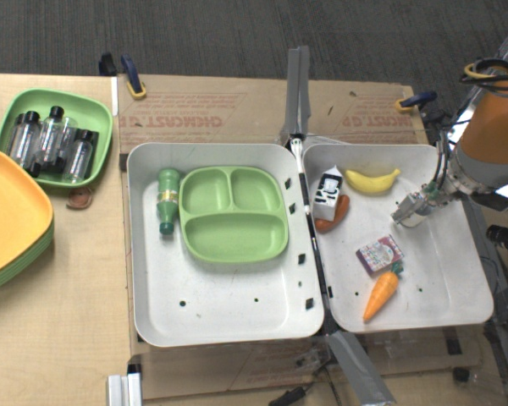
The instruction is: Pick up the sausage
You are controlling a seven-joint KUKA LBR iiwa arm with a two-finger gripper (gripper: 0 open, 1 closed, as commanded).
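From the overhead camera you see the jaws low over the right bin, near its right wall; you cannot tell how far apart they stand, and nothing shows between them. The sausage lies at that bin's left wall, partly under a small black-and-white carton, well apart from the jaws. A banana, a carrot and a pink packet lie nearby. The left bin carries a green divided plate and a green bottle.

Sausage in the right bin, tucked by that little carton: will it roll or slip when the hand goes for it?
The sausage looks rounded and glossy, so it may slip or roll. The carton lies partly over it and may tip or get dragged along. The hand hovers apart, nearer the banana.
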